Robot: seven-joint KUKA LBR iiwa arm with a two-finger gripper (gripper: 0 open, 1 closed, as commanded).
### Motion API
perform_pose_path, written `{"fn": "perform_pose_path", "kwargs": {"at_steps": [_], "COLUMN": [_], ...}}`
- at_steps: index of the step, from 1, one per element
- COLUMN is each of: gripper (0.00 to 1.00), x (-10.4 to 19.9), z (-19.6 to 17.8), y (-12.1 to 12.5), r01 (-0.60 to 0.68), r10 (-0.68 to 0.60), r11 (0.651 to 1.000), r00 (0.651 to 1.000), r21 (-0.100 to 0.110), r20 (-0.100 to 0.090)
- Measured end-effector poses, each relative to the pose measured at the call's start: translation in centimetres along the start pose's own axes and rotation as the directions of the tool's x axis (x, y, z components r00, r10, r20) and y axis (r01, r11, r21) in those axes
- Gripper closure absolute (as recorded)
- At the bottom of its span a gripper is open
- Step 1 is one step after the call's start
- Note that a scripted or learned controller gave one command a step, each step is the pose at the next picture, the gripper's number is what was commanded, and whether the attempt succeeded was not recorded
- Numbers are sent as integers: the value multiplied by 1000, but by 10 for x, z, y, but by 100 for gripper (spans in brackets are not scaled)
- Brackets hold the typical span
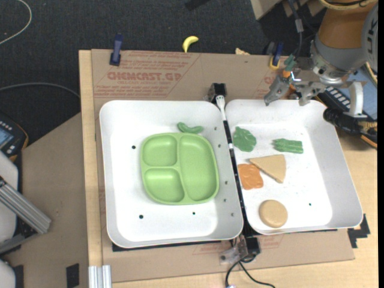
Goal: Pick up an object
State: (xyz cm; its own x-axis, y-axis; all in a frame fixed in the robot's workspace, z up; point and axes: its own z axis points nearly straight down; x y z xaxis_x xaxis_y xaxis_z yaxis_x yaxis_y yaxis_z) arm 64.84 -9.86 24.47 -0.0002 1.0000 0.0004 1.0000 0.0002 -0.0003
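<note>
Nearest the lens, a tan round piece (273, 213) lies in the right bin (336, 179), just below the wedge-shaped tan piece (270, 167). Left of that wedge sits an orange block (250, 176); above it, a green leafy piece (244, 139) and green stalks (288, 146). Beyond them, over the bin's far rim, the gripper (292, 95) hangs with jaws spread and nothing between them.

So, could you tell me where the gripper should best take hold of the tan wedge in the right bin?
Probably from above, across the tan wedge near its wide end: it lies flat, and its straight sides offer parallel faces. The orange piece crowds its left tip.
</note>
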Motion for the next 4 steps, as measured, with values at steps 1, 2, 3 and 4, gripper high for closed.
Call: {"fn": "perform_pose_path", "kwargs": {"at_steps": [1, 2, 3, 4], "gripper": [0, 0, 100, 100], "x": [-11, -7, -10, 80], "z": [96, 155, 139, 54], "y": [-45, -94, -90, -55], "r01": [-3, -2, -4, 11], "r10": [3, 2, 4, -11], "r11": [1000, 1000, 1000, 1000], "r00": [1000, 1000, 1000, 1000], "r21": [12, -17, -29, -12], "r20": [-2, 8, 13, -2]}}
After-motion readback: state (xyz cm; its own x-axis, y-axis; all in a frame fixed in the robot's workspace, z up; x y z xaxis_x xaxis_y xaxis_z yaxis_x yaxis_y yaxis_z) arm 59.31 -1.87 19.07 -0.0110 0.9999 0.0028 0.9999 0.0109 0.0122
